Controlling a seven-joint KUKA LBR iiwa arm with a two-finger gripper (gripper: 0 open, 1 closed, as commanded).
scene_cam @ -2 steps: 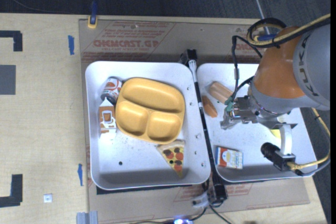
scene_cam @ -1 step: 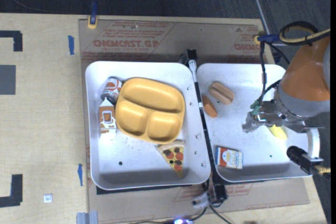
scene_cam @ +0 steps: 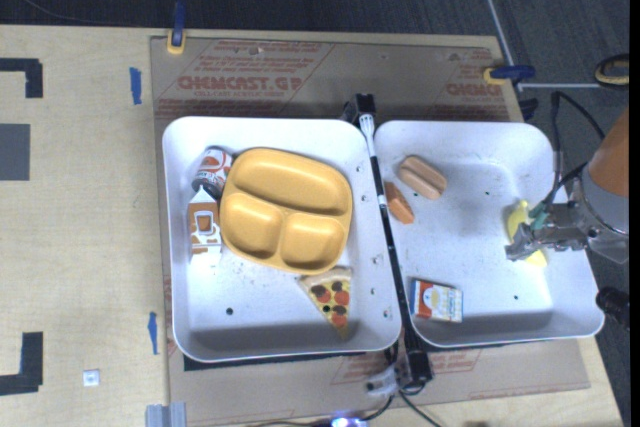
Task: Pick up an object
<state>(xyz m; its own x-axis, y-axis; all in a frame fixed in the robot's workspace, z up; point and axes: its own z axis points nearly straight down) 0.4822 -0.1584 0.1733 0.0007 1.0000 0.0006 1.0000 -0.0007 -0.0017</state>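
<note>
Right, looking down on the bench from above, the arm comes in from the right and is mostly cut off at the frame edge; just a bit of orange and grey shows. Its gripper sits low over the right side of the right bin, right on top of a yellow object. That yellow thing is hard to read: a small bright lump, half covered by the dark gripper parts, shape unclear. Whether the pincer is spread or closed, and whether it has the yellow piece, I cannot tell from this angle.

Elsewhere in the right bin, a hot dog lies near the upper left with a small orange piece just beside it, and a small carton with an orange and blue label lies flat near the front edge.

Over in the left bin, a big yellow divided tray lies across the middle, partly covering a can and an orange-and-white box at its left. A pizza slice pokes out from under the tray's lower right corner.
</note>
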